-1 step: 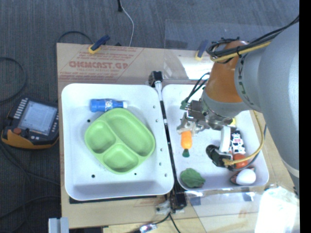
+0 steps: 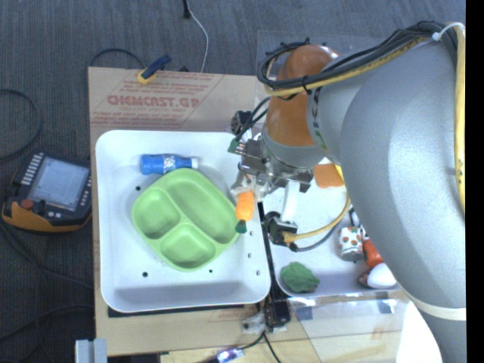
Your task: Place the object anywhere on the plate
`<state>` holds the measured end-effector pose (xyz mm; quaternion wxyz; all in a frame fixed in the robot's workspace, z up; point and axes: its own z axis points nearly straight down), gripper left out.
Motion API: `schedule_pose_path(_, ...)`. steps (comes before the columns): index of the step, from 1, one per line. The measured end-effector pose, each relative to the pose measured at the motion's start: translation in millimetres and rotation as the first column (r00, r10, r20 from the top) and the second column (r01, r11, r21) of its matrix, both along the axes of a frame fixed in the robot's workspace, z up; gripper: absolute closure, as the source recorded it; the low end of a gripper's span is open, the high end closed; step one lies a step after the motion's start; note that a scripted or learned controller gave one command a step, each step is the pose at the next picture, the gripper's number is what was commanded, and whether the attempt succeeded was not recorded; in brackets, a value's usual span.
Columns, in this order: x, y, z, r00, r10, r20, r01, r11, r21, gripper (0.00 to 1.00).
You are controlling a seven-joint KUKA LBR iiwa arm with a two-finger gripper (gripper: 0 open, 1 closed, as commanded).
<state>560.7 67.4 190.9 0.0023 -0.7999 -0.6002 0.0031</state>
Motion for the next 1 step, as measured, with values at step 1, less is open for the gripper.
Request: schedule_pose_path(1, 0.0, -3.8, -0.1, 1.000, -0.004, 0.000, 0.004, 1.000, -0.003, 0.00)
